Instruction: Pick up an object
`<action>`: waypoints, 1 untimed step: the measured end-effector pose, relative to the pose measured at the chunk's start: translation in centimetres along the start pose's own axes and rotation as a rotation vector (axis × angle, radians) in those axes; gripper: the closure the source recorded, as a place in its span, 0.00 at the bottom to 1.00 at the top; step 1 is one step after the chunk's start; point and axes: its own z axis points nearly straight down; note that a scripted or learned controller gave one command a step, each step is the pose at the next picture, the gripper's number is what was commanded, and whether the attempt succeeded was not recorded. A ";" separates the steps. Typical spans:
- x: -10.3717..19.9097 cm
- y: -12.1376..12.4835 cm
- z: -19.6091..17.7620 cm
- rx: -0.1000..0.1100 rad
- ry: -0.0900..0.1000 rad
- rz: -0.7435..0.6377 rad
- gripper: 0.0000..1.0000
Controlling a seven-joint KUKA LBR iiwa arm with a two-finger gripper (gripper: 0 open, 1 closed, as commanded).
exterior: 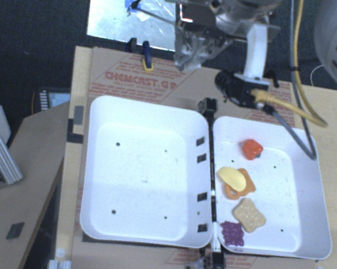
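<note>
Holding toys – right bin [310, 180], red pepper [252, 149], cracker [249, 215], hand [188, 56] grip unclear

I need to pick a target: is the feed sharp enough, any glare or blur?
Camera view: right bin evenly lit, its toys sharp with faint shadows; the gripper near the top edge is blurred; the foil panel behind glares bright.

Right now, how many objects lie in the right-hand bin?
5, all in the right bin: red pepper at the far end, yellow piece overlapping an orange piece mid-bin, cracker nearer, purple grapes at the near edge. None look hidden.
</note>
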 end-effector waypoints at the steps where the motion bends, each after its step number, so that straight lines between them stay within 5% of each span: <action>1: -8.4 -5.6 16.9 0.022 -0.007 0.008 1.00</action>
